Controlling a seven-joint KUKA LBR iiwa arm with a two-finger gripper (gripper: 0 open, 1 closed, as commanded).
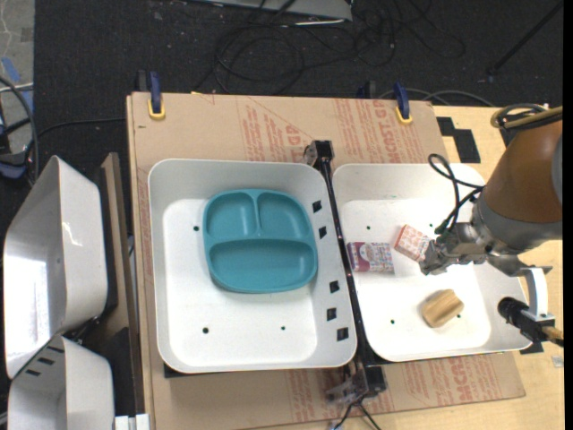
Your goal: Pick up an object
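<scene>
The right bin (385, 191) holds three small things. A purple and white packet (370, 256) lies near its left wall. A small pink box (411, 241) sits just right of the packet. A tan block (442, 308) rests nearer the front. My gripper (436, 256) hangs low over the right bin, right beside the pink box and above the tan block. The grey arm with its orange band (530, 173) comes in from the right.
A teal divided plate (260, 240) lies in the left bin (179, 330). A black divider strip (338, 258) runs between the two bins. Grey containers (54, 267) stand off the bench at the left, and cables lie on the floor behind.
</scene>
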